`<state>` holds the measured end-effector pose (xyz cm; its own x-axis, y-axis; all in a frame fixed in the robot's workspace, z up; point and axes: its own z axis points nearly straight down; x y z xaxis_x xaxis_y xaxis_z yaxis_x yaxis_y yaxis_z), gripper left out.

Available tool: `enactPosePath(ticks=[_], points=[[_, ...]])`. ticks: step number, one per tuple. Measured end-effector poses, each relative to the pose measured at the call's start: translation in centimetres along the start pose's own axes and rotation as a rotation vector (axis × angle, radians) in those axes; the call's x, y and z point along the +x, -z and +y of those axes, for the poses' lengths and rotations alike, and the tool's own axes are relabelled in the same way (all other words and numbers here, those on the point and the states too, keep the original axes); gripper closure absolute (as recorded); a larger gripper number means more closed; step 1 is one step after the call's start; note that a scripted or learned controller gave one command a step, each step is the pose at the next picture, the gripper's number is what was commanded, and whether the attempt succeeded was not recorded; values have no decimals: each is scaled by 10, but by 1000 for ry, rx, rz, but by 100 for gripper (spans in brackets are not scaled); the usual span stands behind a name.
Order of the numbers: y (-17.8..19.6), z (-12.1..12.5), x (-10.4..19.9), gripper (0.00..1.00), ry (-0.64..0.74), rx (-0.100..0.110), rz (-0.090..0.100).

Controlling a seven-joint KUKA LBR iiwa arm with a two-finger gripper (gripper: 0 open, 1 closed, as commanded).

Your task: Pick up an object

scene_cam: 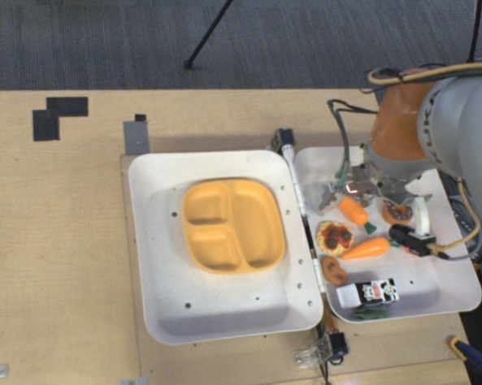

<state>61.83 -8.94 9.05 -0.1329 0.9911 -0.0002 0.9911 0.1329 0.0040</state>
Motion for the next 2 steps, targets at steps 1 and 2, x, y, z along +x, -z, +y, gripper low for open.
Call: enactPosePath(ticks=[1, 2], points=[[12, 2, 1, 100, 1, -6, 1], [116, -29, 47, 100, 59, -2, 0]])
